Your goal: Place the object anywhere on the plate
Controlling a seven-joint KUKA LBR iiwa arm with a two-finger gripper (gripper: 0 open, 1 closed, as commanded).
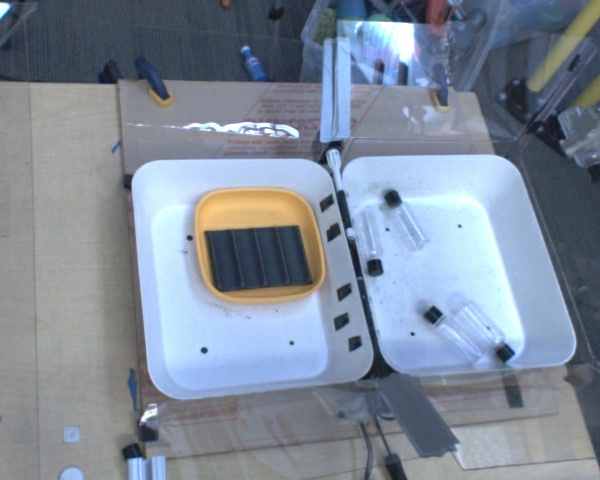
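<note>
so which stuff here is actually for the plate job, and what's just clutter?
Job:
- yellow plate, left bin
- four clear vials with black caps, right bin

Clutter:
- dark ridged block lying on the plate
- plastic tub of oddments behind the bench
- blue-handled clamp

No text, label or number can be read.
</note>
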